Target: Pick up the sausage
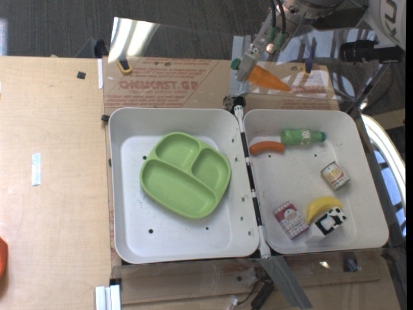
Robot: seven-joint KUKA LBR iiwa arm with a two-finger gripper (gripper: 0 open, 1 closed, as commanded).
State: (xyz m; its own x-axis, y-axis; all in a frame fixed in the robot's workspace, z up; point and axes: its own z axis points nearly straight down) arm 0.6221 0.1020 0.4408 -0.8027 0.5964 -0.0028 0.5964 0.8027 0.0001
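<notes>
The sausage [266,148], a small orange-red link, lies in the right bin [361,173] near its back left corner, close to the divider between the bins. My gripper [250,70] hangs high behind the bins, over the cardboard sheet, well above and behind the sausage. An orange carrot [271,80] sits with its thick end at the fingertips and its point sticking out to the right, so the gripper looks shut on it.
A green bottle [302,135] lies just right of the sausage. Further forward in the right bin are a small carton [335,175], a red box [290,219], a banana [322,206] and a black-and-white toy [331,222]. The left bin [129,218] holds a green divided plate [186,174].
</notes>
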